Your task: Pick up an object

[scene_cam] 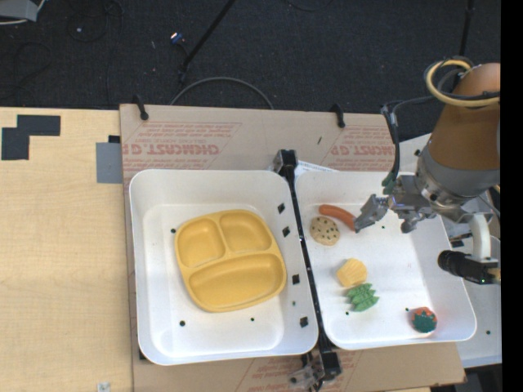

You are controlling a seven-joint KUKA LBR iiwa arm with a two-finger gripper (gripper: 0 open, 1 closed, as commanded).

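Note:
My gripper hangs over the upper middle of the right bin, open, with nothing between its fingers. Its left finger ends just right of an orange-red sausage. Below the sausage lies a round speckled cookie. Toward the front sit a yellow corn-like piece and, touching it from below, a green leafy toy. In the bin's front right corner rests a small red and green fruit.
The left bin holds a yellow divided plate. A black divider runs between the two bins. The arm's orange-banded body looms over the right bin's far right side. A black part sticks in at the right rim.

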